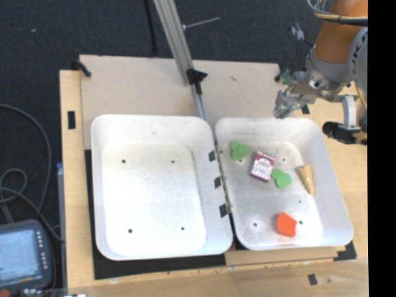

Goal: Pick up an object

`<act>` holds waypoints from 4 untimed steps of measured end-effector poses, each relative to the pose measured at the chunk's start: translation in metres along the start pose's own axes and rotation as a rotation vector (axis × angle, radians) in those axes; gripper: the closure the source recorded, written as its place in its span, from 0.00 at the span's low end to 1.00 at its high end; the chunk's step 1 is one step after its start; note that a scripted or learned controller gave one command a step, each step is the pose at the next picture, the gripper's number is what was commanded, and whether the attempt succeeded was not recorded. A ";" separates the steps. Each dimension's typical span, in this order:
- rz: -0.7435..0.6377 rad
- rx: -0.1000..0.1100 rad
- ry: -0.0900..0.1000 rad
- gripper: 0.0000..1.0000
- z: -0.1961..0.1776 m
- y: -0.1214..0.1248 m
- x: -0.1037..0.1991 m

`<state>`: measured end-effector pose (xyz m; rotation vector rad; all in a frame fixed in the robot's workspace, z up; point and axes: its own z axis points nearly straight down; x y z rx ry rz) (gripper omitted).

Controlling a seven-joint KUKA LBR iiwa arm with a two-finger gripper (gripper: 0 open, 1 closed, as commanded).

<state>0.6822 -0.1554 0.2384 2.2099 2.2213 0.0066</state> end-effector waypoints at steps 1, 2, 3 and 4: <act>-0.004 0.002 0.001 1.00 -0.040 0.001 -0.002; -0.002 0.007 0.004 1.00 -0.044 0.003 0.055; -0.001 0.010 0.003 1.00 -0.026 0.000 0.107; -0.001 0.010 0.003 1.00 -0.010 0.001 0.155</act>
